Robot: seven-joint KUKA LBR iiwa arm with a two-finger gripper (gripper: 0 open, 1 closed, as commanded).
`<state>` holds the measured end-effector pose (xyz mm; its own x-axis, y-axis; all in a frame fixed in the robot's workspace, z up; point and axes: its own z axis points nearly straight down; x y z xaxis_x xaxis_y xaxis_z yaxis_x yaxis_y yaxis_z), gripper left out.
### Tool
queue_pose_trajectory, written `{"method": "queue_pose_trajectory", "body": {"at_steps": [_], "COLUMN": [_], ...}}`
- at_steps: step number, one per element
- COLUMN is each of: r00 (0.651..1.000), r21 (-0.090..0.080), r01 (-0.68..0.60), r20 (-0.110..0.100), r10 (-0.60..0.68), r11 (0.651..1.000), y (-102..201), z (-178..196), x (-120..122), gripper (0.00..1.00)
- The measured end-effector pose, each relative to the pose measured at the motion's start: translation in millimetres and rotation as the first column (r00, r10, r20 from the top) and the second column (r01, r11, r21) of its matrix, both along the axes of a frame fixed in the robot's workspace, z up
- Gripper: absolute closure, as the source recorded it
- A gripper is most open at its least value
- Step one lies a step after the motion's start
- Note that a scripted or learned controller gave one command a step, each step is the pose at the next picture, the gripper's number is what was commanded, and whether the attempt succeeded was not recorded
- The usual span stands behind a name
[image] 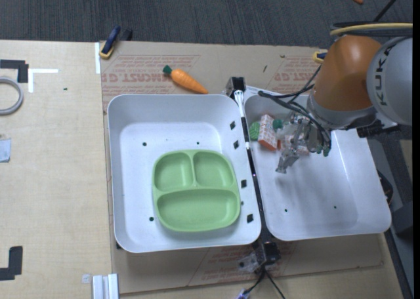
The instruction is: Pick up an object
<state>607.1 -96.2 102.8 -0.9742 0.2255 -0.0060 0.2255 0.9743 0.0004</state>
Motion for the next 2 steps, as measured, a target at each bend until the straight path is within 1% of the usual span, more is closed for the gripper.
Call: {"method": "queue_pose_trajectory", "body": {"at_steps": [1,2], "r00": [0.992,0.999], "r21": [0.003,0.001], "r01": [-0.126,-0.050], "r20": [-0.020,-0.005], "r10": [0.126,0.050], "r11": [0.992,0.999], "y": [-1,4], "z": [-13,-10], "x": [38,8], "gripper": [0.00,0.00]}}
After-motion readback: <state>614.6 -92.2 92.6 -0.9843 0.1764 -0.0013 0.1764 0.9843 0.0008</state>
